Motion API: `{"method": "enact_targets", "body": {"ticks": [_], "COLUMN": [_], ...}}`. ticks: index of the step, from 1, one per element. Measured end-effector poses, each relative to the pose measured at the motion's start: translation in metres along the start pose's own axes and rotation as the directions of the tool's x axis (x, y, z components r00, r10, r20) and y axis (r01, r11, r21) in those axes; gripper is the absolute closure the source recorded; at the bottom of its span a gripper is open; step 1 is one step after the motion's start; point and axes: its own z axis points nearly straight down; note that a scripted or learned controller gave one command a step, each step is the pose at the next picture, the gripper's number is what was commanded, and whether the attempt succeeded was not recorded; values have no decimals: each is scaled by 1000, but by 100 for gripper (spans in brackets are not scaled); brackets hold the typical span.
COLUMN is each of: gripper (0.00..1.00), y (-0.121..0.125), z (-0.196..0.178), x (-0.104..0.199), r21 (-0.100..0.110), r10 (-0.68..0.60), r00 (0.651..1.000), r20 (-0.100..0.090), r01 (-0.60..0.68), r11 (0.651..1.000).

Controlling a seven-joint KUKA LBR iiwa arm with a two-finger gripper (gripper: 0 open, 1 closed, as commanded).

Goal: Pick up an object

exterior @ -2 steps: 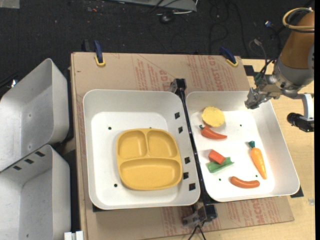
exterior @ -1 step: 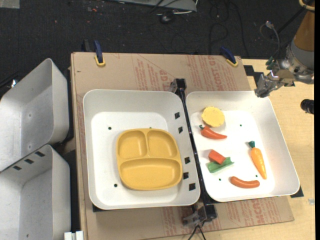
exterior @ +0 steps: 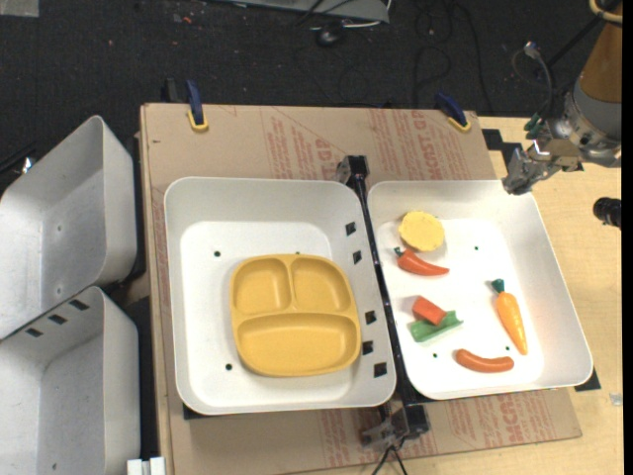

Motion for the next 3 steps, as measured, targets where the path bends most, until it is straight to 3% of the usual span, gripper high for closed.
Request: {"method": "enact_targets", "body": {"ticks": [3], "gripper": [100], "y": [-45], "z": [6], "x": [154], "r21": [7], "r10": [-4], "r00": [1000], "r20": [-4], "r01": [4], "r11": [1000]}}
